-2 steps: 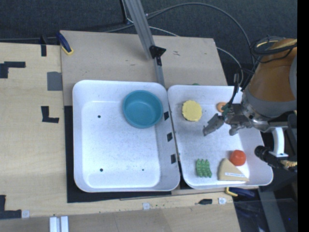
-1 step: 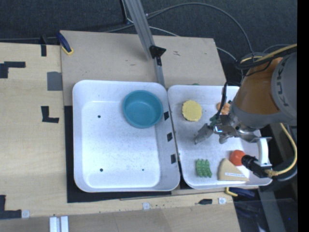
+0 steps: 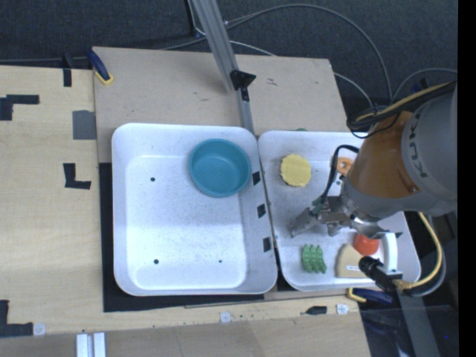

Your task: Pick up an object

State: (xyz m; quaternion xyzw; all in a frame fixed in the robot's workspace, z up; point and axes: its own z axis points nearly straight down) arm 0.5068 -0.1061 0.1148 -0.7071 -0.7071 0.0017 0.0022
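Two shallow white plastic bins side by side on a tan wooden bench (image 3: 44, 162), resting on a black mat (image 3: 106, 229). In the left bin (image 3: 141, 229), toward its far right corner, a round blue bowl (image 3: 219, 167), upright, well apart from everything else.

Four small items in the right bin (image 3: 292, 199). At the far end, a flat round yellow piece (image 3: 296, 170). Near the front wall, a green ridged block (image 3: 313, 259); just beside it to the right, a pale cream wedge (image 3: 346, 261); behind the wedge, a small red-orange lump (image 3: 366, 242), partly hidden by the arm.

Reaching in from the right, the grey arm with its orange band (image 3: 383, 162), wrist over the right bin. Dark metal two-finger gripper (image 3: 318, 220) low over the middle of that bin, between the yellow piece and the green block, closer to the green block and apart from both. How wide the pincer stands, and whether anything sits in it: cannot tell from this angle.

Slanting down from the top, a grey metal pole (image 3: 212, 28) ending in a black clamp (image 3: 242, 79) behind the gap between the bins. Looping across the dark floor behind the bench, black cables (image 3: 312, 10). On the bench, strips of black tape (image 3: 74, 175) at the left and a blue and yellow clip (image 3: 100, 69) at the far corner.
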